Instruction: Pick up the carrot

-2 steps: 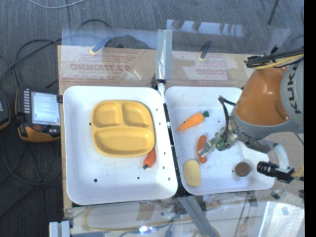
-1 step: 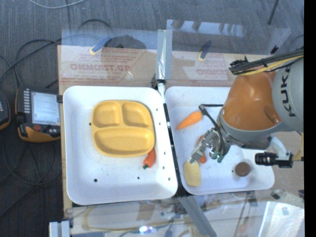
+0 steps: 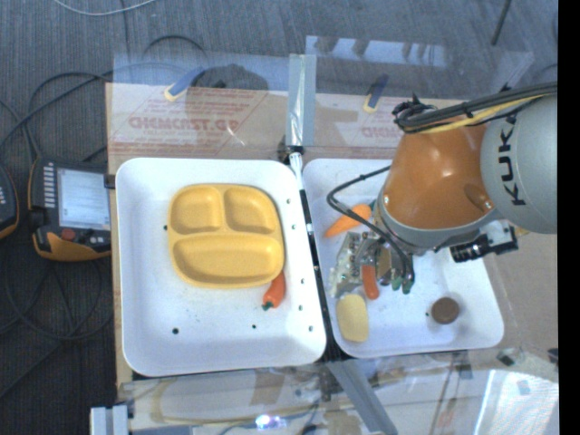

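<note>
An orange carrot [image 3: 349, 224] lies in the right bin [image 3: 471, 333] near its left wall, its right end hidden under the arm. My gripper [image 3: 379, 270] hangs low in that bin, just below the carrot, under the orange wrist band. A small orange-red piece [image 3: 370, 283] shows right at the gripper; I cannot say if it is held. In the left bin [image 3: 145, 333] another orange-red, carrot-like piece [image 3: 274, 291] with a green end rests against the front right edge of the yellow tray.
A yellow three-part tray [image 3: 225, 234] sits in the left bin. In the right bin a pale yellow lump [image 3: 352, 317] lies at the front left and a brown round thing [image 3: 444, 311] at the front right. The bins' shared wall [image 3: 311, 261] is close to the gripper.
</note>
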Controlling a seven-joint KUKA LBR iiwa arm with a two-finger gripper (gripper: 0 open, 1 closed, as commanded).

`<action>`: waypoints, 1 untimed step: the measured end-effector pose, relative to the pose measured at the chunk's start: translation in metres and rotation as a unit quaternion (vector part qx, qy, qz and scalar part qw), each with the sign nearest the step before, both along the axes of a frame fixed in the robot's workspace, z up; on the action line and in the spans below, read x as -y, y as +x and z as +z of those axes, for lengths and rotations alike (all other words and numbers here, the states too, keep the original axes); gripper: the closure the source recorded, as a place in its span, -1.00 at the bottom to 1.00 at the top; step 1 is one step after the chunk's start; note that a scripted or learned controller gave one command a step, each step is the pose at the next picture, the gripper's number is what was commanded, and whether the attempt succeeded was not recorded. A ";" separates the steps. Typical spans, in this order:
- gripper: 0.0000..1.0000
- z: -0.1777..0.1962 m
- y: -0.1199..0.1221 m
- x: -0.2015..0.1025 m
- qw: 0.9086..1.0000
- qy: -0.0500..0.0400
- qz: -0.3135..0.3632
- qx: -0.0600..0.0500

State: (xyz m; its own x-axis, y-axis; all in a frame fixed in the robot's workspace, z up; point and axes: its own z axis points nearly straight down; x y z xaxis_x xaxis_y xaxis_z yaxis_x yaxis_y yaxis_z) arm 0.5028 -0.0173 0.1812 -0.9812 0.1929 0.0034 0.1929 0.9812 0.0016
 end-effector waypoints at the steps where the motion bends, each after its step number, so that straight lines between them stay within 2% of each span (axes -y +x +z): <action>1: 1.00 0.049 -0.017 0.054 0.996 -0.001 -0.095 0.001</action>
